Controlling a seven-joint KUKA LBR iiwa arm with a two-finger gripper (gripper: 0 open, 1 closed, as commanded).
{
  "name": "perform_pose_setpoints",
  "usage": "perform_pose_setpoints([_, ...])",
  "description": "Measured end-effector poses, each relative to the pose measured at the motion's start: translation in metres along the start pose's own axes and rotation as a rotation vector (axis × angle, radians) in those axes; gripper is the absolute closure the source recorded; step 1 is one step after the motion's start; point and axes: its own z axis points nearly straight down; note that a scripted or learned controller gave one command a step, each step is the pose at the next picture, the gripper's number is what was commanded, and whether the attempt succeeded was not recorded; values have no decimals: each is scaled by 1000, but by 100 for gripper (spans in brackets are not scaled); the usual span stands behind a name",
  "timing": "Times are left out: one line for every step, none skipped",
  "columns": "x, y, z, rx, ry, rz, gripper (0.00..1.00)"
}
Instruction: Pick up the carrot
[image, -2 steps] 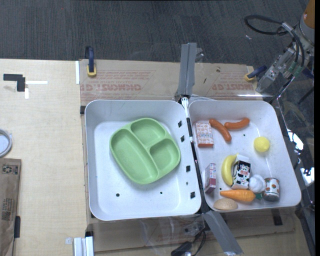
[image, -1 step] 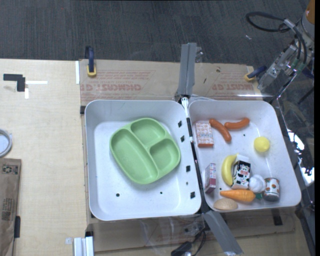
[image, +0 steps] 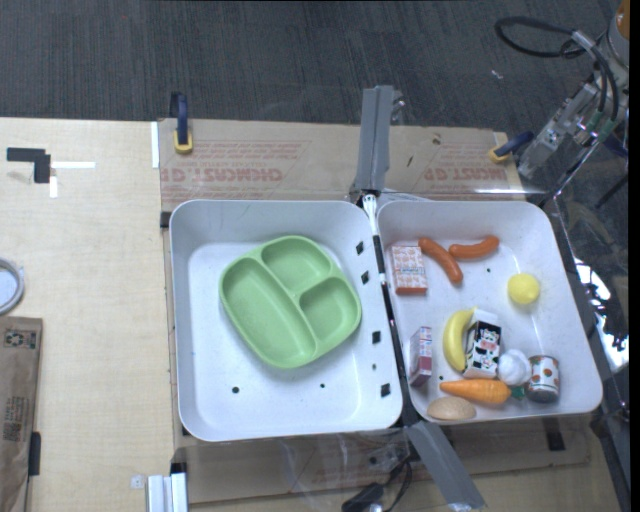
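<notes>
Since packed among other toy food, sits hemmed in rather than free: carrot (image: 472, 391) lying flat on the floor of the right bin (image: 563, 255), close to the near wall, thick end toward the right and tip toward the left. Touches or nearly touches a tan potato-like piece (image: 451, 409) at the near left, a white round piece (image: 512, 368) and a small can (image: 543, 378) at the right end, with a banana (image: 457, 338) and a black-and-white carton (image: 485, 345) just behind. Looks simply scattered, not arranged, so no side left clear on purpose. Farther back in the same bin, well apart: two sausages (image: 458, 254), a small box (image: 408, 268) and a lemon (image: 523, 289). Left bin (image: 180, 300) bearing a green divided plate (image: 291, 300), of no use to this task. Gripper (image: 562, 135) parked high at the far right, outside the bins beyond the right bin's back corner, blurred and partly cut off; cannot tell whether released or clenched, and nothing seen held. Carrot therefore well apart from it, toward the near side and somewhat left, at the opposite end of the right bin. Judged as not yet begun: calls for a long reach forward and down, then a narrow approach across the carrot's width to avoid the neighbours.
</notes>
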Motion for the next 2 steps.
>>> perform_pose_setpoints([44,-23,169,-2,11,-111,100])
perform_pose_setpoints([91,17,193,3,13,368,100])
